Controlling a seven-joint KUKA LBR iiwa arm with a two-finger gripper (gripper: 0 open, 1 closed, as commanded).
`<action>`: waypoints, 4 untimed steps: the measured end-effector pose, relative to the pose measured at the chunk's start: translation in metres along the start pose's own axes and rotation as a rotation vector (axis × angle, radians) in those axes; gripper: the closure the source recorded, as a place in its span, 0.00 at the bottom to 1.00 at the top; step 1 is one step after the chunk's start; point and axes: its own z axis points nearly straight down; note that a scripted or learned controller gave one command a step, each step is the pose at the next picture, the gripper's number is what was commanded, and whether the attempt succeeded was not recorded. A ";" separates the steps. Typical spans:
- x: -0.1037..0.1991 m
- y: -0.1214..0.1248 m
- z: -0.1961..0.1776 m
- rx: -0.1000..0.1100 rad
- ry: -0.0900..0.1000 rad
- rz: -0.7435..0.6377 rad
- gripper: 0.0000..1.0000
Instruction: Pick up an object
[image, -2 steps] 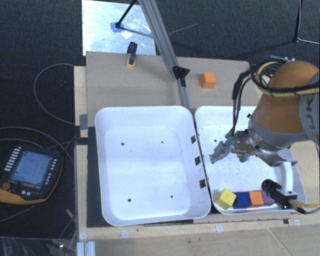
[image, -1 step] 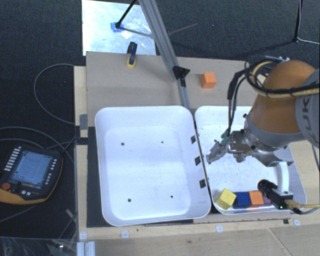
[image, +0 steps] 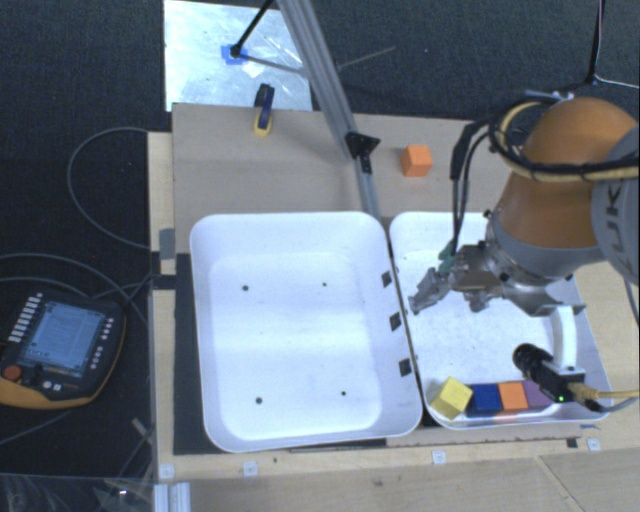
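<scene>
End effector (image: 428, 290) of the grey arm hangs over the right white plastic bin (image: 432, 232), near its left wall; its grip state cannot be told. Yellow (image: 452, 397), blue (image: 487, 399), orange (image: 513, 396) and purple blocks (image: 538, 397) line the bin's near edge, likely slid there, untouched.

Dark carpet floor (image: 80, 70) w/ cables, wooden bench (image: 300, 150), shiny sheet (image: 200, 40).

Four blocks (image: 495, 397) in a row along right bin's (image: 420, 240) near wall, another block (image: 417, 160) on bench (image: 300, 160) behind bins, teach pendant (image: 55, 345) far left
</scene>
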 end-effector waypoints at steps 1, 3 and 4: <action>-0.021 0.007 0.039 0.005 -0.001 0.010 0.00; 0.005 0.014 0.074 0.005 0.001 0.005 0.00; 0.020 0.007 0.090 0.004 0.001 0.002 0.00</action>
